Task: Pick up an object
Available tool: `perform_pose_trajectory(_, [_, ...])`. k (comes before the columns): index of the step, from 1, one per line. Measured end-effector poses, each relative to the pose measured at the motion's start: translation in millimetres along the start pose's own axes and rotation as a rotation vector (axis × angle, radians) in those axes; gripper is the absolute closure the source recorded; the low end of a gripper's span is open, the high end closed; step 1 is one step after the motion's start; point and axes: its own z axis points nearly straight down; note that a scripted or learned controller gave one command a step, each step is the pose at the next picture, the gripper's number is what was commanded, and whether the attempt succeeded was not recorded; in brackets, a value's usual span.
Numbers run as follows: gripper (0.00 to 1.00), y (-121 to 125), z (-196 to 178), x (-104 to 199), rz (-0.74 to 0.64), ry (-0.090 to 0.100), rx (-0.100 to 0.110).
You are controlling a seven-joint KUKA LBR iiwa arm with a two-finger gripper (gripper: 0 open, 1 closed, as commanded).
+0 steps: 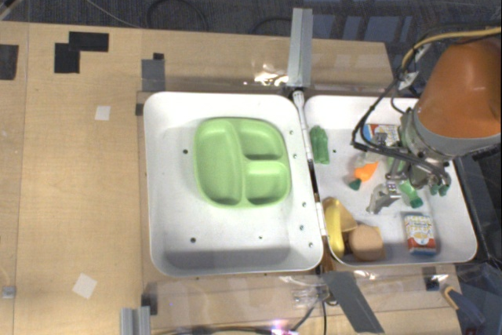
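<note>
My gripper [383, 198] hangs low over the right bin [463, 247], below the orange-banded wrist [463, 94]. It is just right of an orange carrot [365, 170] with a green top. A small printed can [420, 234] lies to its lower right, and a brown bun [365, 243] and a yellow banana [336, 222] lie to its lower left. Nothing shows in its grasp. A green cucumber-like piece [318, 145] lies by the bin's left wall. Green bits [413, 194] sit partly hidden under the wrist.
The left bin [169, 231] holds a green divided plate [239, 161]. A small printed box [382, 131] lies at the back of the right bin, partly behind cables. A metal divider post [300, 51] stands between the bins at the back.
</note>
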Motion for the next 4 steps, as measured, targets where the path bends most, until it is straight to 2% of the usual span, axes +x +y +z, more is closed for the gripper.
perform_pose_trajectory(1, [0.00, 3, 77, -27, 0.010, 0.007, -0.002])
perform_pose_trajectory(2, [0.00, -6, 110, -66, -0.070, -0.007, 0.000])
perform_pose_trajectory(3, [0.00, -48, 98, -78, -0.377, -0.004, 0.001])
perform_pose_trajectory(4, [0.00, -46, 110, -48, -0.415, -0.009, 0.003])
